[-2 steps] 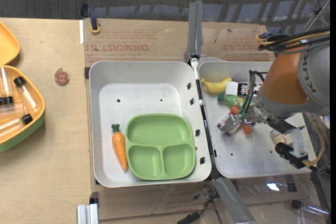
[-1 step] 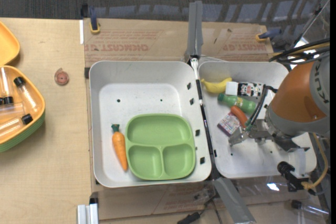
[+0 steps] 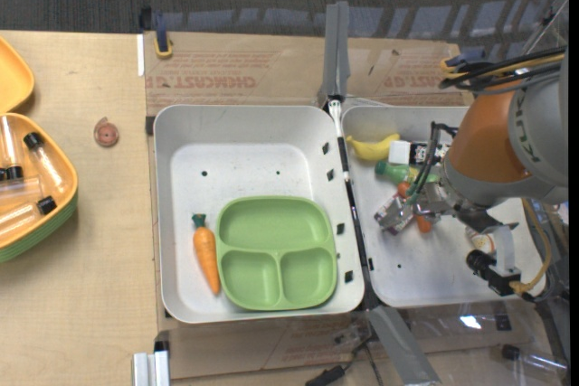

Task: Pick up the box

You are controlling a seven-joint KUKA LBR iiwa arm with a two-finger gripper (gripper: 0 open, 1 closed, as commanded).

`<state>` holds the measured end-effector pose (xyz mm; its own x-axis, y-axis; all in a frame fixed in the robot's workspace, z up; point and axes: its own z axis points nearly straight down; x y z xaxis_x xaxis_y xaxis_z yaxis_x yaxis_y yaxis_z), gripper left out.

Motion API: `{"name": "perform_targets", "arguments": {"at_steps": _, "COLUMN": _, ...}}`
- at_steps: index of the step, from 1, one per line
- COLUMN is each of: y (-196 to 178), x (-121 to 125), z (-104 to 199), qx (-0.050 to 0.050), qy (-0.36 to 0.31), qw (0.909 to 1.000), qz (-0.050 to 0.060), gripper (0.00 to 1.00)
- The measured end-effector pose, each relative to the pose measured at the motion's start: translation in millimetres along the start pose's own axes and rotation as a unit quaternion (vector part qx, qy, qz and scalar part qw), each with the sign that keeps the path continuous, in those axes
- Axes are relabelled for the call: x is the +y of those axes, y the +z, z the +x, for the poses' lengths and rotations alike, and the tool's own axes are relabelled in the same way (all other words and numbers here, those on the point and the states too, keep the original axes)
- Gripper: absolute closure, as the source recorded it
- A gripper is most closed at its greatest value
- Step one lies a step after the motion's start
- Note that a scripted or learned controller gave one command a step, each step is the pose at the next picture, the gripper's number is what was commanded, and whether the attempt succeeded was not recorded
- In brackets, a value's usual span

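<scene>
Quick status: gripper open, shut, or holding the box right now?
Gripper: low in the right bin, beside the banana and small clutter; open or shut cannot be told from this view, and no box is seen in its grasp.

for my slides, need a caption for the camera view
KUKA arm's hand low in the right bin beside a banana; carrot and green tray in the left bin.

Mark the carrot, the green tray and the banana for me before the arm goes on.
carrot (image 3: 207,258): camera view, middle of its orange body, left bin.
green tray (image 3: 275,240): camera view, ridge between its compartments, left bin.
banana (image 3: 373,146): camera view, middle of the yellow curve, right bin.
</scene>
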<state>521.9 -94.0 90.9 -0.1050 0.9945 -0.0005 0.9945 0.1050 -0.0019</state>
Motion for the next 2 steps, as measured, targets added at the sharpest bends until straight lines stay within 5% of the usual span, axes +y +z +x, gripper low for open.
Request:
{"name": "perform_targets", "arguments": {"at_steps": 1, "y": -66, "x": 18, "z": 91, "qx": 0.000, "qy": -0.020, "qw": 0.9998, "qz": 0.001, "gripper": 0.00}}
{"name": "perform_targets", "arguments": {"at_steps": 2, "y": -100, "x": -18, "z": 10, "qx": 0.000, "qy": -0.007, "qw": 1.0000, "qz": 0.000, "gripper": 0.00}}
